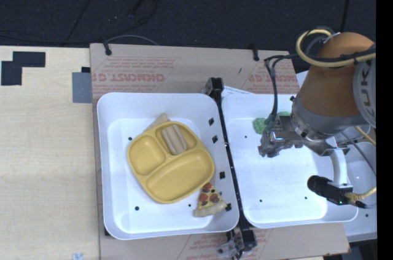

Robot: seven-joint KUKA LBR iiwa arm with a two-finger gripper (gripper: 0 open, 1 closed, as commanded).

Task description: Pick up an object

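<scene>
Two white bins point(110, 130) are sitting on the worktop; the gripper point(270, 145), jaws' state unclear, is hovering beside a green object point(263, 125), risking a miss.

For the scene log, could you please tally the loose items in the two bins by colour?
Yellow: 1, the divided plate
Tan: 1, the hot dog on that plate
Mixed tan and red: 1, the pizza slice
Green: 1, the green item by the gripper
Total: 4

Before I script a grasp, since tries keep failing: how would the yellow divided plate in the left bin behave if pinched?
The yellow plate looks rigid and light. Its wide, shallow shape probably leaves only the rim to pinch, so it may tilt or slip.
</scene>
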